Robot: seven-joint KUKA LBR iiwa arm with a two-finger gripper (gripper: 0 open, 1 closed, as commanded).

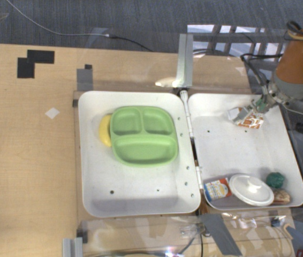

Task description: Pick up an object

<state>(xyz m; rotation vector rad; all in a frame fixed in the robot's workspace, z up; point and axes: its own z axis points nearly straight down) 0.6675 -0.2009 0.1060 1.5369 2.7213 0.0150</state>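
Arm (301, 63) cut off by right edge. Claw (259, 104) too small to resolve. Yellow object (104, 130) mostly hidden under green divided plate (142, 135). Brown item (282, 197) partly hidden behind white bowl (252, 189); identity unclear.

A small crinkly packet (246, 118), white with orange-red marks and a silvery end, lay flat near the back of the right bin (248, 154). It was tilted a bit, and the gripper (259, 104) was right at its top corner.
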